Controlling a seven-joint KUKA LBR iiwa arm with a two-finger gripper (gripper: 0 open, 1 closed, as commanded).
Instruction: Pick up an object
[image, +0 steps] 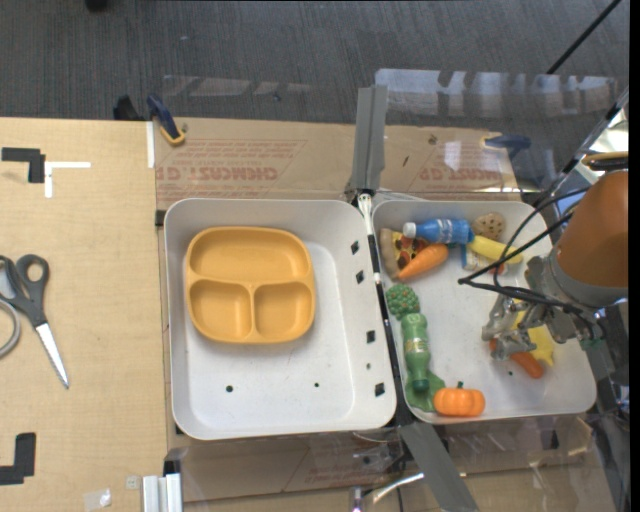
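- Two shallow white bins sat side by side in the middle of the frame; the left bin (200, 400) held a yellow divided plate (250, 284) in its upper part, lying flat with three compartments.
- The right bin (455, 330) held the loose objects: a blue bottle (440, 231) and a carrot (422, 261) near its upper left, a yellow piece (489, 248) and a tan cookie (488, 224) just right of them.
- Along that bin's left wall lay a green broccoli-like toy (401, 299) and a green bottle (418, 355), and a small orange pumpkin (459, 401) sat at the lower edge.
- The arm (600, 240) reached in from the right edge, and its gripper (510, 335) was low over the right side of the right bin.
- Beneath it lay an orange-red piece (528, 365) and a yellow piece (542, 350), close to the fingers; whether the fingers were closed on either could not be told.
- Scissors (35, 305) lay on the bench (80, 400) at the far left.
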